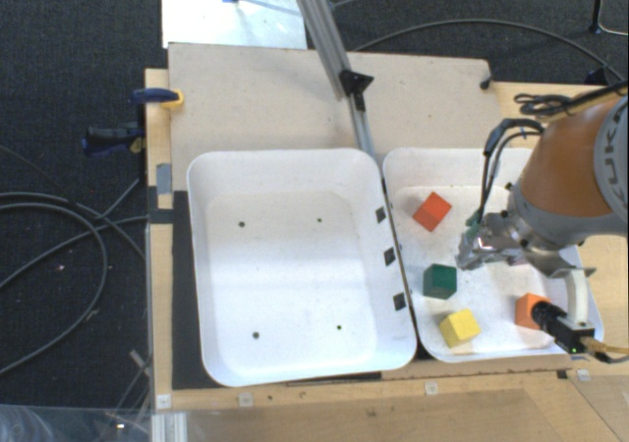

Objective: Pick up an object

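In the right bin (413, 167) lie an orange-red cube (431, 211), a dark green cube (440, 281), a yellow cube (459, 327) and an orange block (532, 310) near the front right corner. My gripper (475, 251) hangs over the right bin, just right of and slightly above the green cube, below the orange-red cube. The arm's orange band and grey wrist hide most of it from above. Nothing shows between its fingers.
The left bin (211, 185) sits beside the right one, sharing a dividing wall with black clips (389, 255). A metal pole (324, 27) slants across the back board. Cables run along the arm and on the floor at left.
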Available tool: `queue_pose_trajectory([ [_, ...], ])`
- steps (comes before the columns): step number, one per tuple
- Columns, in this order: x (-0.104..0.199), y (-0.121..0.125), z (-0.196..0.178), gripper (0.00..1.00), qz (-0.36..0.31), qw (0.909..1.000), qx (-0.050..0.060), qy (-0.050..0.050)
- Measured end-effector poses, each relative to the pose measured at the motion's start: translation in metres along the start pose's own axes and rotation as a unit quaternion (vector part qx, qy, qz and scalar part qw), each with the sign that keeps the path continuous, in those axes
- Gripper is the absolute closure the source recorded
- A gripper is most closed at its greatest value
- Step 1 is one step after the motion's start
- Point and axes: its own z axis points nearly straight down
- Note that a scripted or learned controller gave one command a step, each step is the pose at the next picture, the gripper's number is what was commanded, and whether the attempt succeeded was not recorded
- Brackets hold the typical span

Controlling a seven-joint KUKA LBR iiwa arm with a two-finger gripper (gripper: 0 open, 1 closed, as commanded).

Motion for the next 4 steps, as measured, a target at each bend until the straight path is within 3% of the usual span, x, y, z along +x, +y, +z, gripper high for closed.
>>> queue_pose_trajectory([
  [1,0.004,0.000,0.000,0.00,-0.003,1.0000,0.000,0.001],
  [2,-0.017,0.014,0.100,0.00,-0.002,1.0000,0.000,0.003],
  [3,-0.017,0.013,0.089,1.00,-0.004,1.0000,0.000,0.002],
  [4,0.054,0.034,-0.004,1.00,-0.009,1.0000,-0.004,0.003],
])
